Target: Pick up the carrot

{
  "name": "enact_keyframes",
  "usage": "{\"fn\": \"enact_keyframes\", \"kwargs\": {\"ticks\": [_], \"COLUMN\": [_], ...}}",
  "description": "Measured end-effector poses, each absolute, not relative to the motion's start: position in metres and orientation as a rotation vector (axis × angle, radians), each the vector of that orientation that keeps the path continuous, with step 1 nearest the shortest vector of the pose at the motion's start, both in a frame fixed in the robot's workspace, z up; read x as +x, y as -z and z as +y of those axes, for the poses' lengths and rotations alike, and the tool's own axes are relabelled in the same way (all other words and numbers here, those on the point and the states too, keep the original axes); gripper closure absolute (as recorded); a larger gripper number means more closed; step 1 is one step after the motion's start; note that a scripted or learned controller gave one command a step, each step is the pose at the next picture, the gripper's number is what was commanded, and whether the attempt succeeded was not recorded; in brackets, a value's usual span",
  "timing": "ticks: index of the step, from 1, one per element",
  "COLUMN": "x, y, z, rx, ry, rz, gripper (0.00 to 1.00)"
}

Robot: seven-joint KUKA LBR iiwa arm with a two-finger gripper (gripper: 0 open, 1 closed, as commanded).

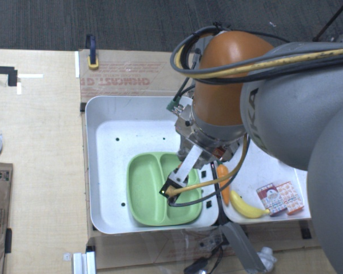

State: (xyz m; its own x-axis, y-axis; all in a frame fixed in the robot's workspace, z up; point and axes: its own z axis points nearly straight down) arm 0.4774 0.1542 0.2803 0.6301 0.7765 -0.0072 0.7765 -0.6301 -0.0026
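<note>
Pale wooden tabletop (pixel 34 113) below a strip of dark carpet, with two white bins side by side near its front edge, on a sheet of cardboard (pixel 126 73).

Nothing lifted yet. Carrot (pixel 223 192) down on the floor of the right bin (pixel 266 173), tight along that bin's left wall and close to its front-left corner, long axis running front to back. Gripper (pixel 211 153) tucked under the bulky orange-banded arm (pixel 263 90), hanging over the wall shared by the two bins, about at the carrot's far end. Cannot tell whether spread or closed, nor whether touching the carrot; hidden by the wrist. Judged as approach or descent: leaves the closing, the grip and the whole lift to do.

Tight quarters around the target. On the carrot's left, the bin wall, with no gap visible. On its right and toward the front, a banana (pixel 247 208), its tip just beside the carrot, perhaps touching. Further right, near the front-right corner, a red-and-white snack packet (pixel 280 197), apart from the carrot. Far part of the right bin covered by the arm, so open room there unknown.

Left bin (pixel 93 153) roomier: a green divided plate (pixel 146 196) at its front-right corner, bare floor along the far and left walls. Probably safest straight up, away from wall and banana.
</note>
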Motion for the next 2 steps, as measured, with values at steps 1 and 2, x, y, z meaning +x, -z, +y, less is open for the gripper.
{"fn": "enact_keyframes", "kwargs": {"ticks": [1, 2], "x": [0.528, 0.478], "y": [-0.299, -0.328], "z": [0.089, 0.160], "rx": [2.705, 2.811], "ry": [0.008, 0.007], "rz": [1.597, 1.399], "gripper": [1.00, 1.00]}}
